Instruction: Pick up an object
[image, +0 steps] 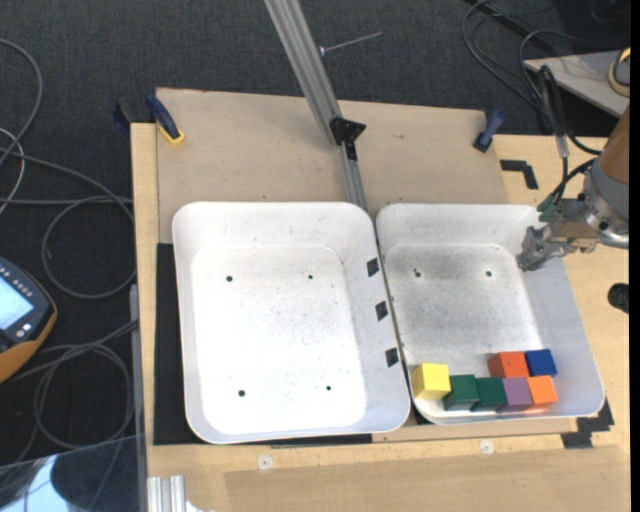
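Hovering over the right bin's (560, 300) upper right rim: jaws, can't tell whether released or clenched, nothing visibly in them. Blocks cluster in that bin's near edge, well apart from them: yellow block (432, 379), green blocks (477, 391), purple, red, blue, orange. Left bin (200, 300) sits beside it on the worktop (260, 150).

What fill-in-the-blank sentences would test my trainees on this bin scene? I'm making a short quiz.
1. All the blocks lie in the ____ bin.
2. The yellow block sits furthest ____ in the cluster.
3. The blue block touches the ____ block to its left.
4. The gripper hovers over the right bin's ____ corner.

Missing: right; left; red; upper right
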